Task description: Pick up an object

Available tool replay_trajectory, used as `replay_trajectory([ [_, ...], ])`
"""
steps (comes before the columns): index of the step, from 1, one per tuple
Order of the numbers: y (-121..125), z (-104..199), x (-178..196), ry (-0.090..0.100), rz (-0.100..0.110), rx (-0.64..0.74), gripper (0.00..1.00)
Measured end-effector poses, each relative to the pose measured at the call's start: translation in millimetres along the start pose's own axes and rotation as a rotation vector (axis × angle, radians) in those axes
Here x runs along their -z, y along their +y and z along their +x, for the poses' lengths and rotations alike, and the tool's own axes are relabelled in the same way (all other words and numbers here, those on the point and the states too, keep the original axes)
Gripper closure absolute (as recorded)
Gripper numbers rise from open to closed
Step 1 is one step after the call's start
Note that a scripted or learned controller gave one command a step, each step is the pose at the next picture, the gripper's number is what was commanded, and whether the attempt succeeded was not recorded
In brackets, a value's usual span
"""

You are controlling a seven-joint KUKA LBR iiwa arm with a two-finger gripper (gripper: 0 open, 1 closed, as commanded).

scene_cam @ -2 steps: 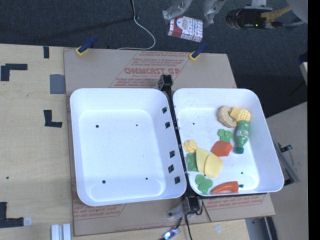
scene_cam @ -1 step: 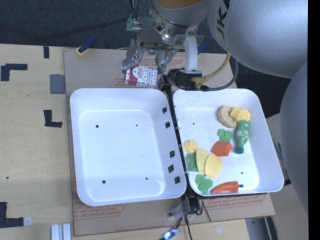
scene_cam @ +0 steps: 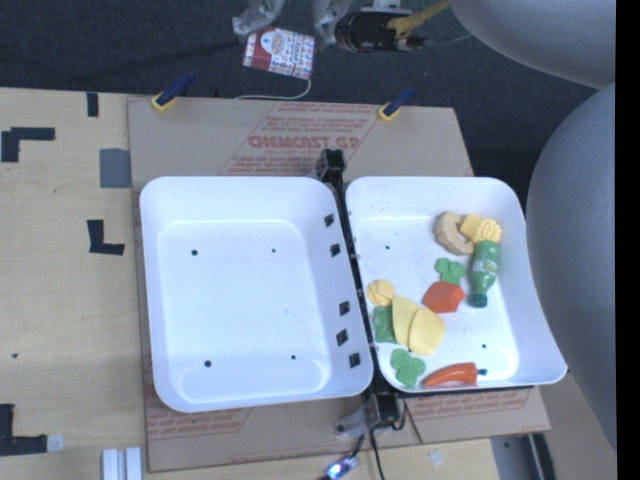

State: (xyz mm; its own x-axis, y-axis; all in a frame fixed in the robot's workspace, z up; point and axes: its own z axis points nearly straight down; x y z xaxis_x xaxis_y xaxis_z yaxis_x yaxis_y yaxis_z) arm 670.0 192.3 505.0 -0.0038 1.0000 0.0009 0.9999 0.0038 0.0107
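Up at the top edge, well beyond the bins, the gripper, hanging over dark floor past the far side of the cardboard sheet. Right at its tip, a small red-and-white packet, tilted a little, overlapping the gripper's lower end. Held or merely underneath? Cannot tell from this angle, and likewise cannot tell whether the jaws stand wide or narrow. Down on the bench, two white bins side by side: the left bin and the right bin. In the right bin, a cluster of toy food: a tan lump touching a corn cob near the far corner, a green bottle just below them, an orange-red piece beside it, yellow pieces toward the middle divider, a green floret and a red chili near the front wall. Blue clamps on the cardboard's far corners.
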Motion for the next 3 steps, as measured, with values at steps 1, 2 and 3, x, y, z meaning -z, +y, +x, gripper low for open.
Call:
replay_trajectory([
  [1,-46.5,42.9,-197.0,-0.006,0.029,0.001,1.00],
  [2,-0.6,41.4,-49.4,0.003,-0.003,-0.001,1.00],
  [3,-1.7,41.7,35.6,0.002,0.003,0.000,1.00],
])
